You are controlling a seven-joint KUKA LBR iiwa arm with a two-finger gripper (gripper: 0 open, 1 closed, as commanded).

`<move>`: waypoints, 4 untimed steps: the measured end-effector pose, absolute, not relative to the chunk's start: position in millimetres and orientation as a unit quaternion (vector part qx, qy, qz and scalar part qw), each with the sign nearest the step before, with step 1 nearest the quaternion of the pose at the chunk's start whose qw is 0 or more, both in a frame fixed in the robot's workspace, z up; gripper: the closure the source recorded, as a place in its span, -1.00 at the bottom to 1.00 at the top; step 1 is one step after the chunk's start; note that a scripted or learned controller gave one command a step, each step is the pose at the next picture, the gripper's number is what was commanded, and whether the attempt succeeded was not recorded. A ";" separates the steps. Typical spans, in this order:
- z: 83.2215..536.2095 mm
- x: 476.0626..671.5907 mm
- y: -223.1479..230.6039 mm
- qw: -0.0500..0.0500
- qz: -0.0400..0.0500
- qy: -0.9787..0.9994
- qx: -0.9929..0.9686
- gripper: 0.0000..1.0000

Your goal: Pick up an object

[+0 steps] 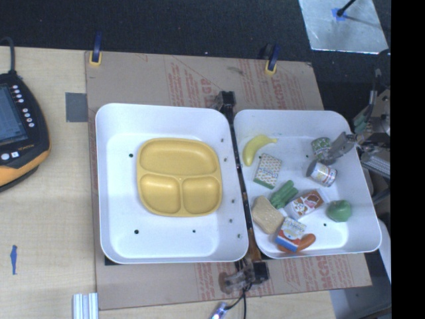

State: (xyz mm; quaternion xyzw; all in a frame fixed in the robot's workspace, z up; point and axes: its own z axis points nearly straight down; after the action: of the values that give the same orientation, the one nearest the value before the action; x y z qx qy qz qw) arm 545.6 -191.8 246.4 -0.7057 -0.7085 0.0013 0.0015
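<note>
Two bins: right bin [345, 121] under the gripper [334, 150], left bin [109, 178] well to its left. One arm [372, 128], reaching in from the right edge.

One yellow plate [179, 176] in the left bin, three compartments, far left of the gripper.

In the right bin, counted:
- One bread slice [266, 215], below and left of the gripper.
- One banana [255, 146], left of the gripper, long axis slanting from lower left to upper right.
- Three cartons: patterned carton [267, 170] to the left, red carton [305, 205] below, small carton [292, 229] further below, resting on one sausage [297, 244].
- One pickle [283, 194], below left, long axis slanting toward the gripper.
- One apple [339, 210], green, straight below the gripper.
- Two cans: upper can [321, 145] just left of the gripper tip, apparently touching it; lower can [323, 173] just below the tip, seemingly on its side, long axis roughly left to right, pale end toward the lower right.

Gripper low over the two cans, nothing visibly held; how far open, cannot tell.
</note>
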 end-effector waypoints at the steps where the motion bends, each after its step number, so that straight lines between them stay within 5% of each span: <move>1: 93.9 559.8 -150.4 0.003 0.003 -0.709 -0.705 -1.00; 2: 91.3 512.0 -105.0 0.002 0.002 -0.709 -0.705 -1.00; 3: 101.6 512.4 -106.2 0.002 0.003 -0.710 -0.704 1.00; 4: 113.1 480.0 -136.5 0.002 0.002 -0.709 -0.705 1.00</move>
State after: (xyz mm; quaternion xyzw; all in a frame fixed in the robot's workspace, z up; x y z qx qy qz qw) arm 480.0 -136.5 113.1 -0.7053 -0.7089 0.0015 0.0017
